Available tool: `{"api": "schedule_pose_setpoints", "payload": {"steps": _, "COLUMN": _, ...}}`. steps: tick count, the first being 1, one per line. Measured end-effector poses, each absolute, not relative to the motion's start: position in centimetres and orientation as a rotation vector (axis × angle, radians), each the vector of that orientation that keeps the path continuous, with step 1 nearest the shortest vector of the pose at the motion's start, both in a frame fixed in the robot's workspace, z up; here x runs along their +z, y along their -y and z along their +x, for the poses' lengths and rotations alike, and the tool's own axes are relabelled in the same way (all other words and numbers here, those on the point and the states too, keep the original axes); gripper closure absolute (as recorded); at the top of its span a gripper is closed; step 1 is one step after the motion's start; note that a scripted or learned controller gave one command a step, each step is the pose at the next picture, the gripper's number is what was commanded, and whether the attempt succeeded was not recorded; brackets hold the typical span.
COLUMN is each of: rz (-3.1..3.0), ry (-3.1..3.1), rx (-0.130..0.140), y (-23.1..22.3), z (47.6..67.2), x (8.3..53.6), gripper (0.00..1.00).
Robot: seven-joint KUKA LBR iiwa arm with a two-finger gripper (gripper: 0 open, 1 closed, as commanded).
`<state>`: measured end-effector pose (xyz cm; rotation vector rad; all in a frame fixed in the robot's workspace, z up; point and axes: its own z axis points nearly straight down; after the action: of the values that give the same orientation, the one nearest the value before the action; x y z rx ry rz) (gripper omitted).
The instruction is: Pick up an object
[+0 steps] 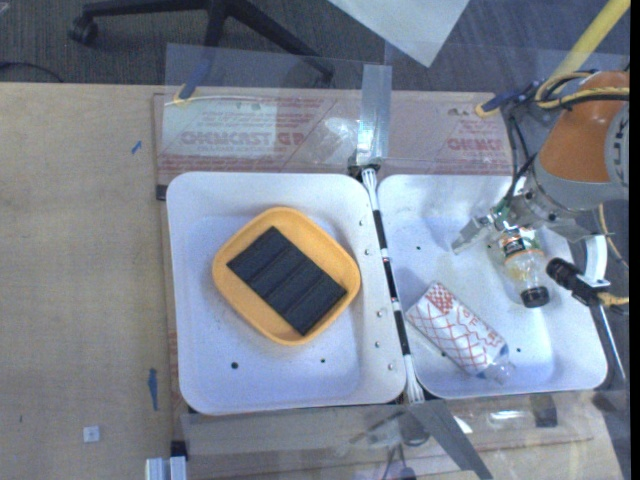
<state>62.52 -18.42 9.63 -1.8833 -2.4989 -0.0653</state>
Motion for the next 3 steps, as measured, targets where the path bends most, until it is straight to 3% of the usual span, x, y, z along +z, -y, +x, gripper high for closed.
{"api": "schedule_pose_setpoints", "payload": {"steps": 3, "rz": -1.772, "ry": 2.578, "rx": -0.062, "y": 18.48, "z": 63.14, "x": 9.54, "gripper": 0.0}}
